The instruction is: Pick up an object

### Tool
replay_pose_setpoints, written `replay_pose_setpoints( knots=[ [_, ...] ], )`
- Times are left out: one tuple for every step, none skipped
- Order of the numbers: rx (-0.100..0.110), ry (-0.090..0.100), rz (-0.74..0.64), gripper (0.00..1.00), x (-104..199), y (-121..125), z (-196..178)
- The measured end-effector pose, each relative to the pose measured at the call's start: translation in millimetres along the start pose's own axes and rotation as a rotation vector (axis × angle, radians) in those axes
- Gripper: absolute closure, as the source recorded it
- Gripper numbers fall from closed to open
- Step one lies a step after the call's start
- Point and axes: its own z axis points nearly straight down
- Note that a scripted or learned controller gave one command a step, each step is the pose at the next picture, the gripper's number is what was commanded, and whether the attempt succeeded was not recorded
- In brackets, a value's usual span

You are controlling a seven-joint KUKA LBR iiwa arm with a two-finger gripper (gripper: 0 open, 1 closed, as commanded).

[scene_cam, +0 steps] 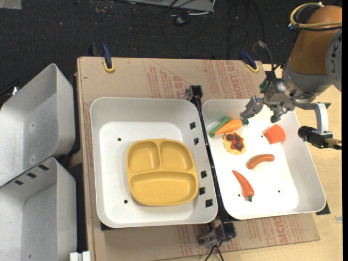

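The right bin (304, 200) holds several toy foods. An orange carrot with a green top (228, 126) lies at its far left, and a small round pizza (235, 143) sits just in front of it. An orange-red block (274, 134) lies toward the right, a brown sausage (261, 160) in the middle, and a red chili pepper (244, 184) nearer the front. My gripper (265, 113) hangs over the far part of this bin, between the carrot and the block. It is open, with its fingers spread and nothing between them.
A yellow divided plate (162, 172) fills the middle of the left bin (103, 124). Spare white bins (32, 124) are stacked off the bench to the left. Blue clamps (108, 63) hold the board's far edge.
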Motion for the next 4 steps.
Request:
replay_pose_setpoints(
  knots=[
    [-0.013,-0.002,-0.002,0.00,0,3,-7],
    [-0.008,-0.001,-0.005,0.00,11,5,46],
    [-0.007,-0.001,-0.001,0.00,9,8,109],
    [-0.010,-0.002,-0.001,0.00,10,8,136]
  ],
)
